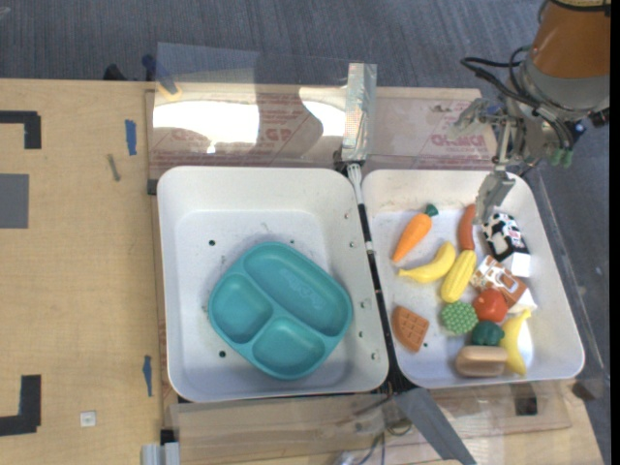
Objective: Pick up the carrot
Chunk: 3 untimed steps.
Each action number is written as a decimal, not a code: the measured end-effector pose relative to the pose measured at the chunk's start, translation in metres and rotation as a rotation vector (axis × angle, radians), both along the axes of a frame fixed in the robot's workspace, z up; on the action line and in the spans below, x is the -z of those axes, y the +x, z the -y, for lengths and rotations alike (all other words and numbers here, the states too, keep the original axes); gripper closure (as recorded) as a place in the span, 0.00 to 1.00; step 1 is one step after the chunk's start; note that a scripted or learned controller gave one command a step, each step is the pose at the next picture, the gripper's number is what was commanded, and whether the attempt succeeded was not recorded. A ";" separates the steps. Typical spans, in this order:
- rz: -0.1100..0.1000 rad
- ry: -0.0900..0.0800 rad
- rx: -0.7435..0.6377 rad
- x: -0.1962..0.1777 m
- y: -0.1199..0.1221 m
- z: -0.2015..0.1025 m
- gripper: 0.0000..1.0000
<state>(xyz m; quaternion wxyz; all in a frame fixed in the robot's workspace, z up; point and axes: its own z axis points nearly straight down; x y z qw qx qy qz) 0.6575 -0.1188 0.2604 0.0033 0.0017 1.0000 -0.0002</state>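
the carrot (413,234) looks light, stiff, slick; i'd grip its thick orange middle, though my end effector (496,190) opening i cannot tell

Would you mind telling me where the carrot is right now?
The carrot lies in the right bin, near its upper left corner, just above the banana and left of the sausage.

A light wooden bench (68,289) carries two shallow white bins side by side: the left bin (184,201), the right bin (562,342), their inner rims touching
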 end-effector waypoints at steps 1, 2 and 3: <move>-0.019 0.003 -0.073 0.143 -0.004 -0.016 0.00; -0.006 0.001 -0.074 0.177 -0.031 -0.018 0.00; -0.003 0.001 -0.066 0.174 -0.040 -0.029 0.00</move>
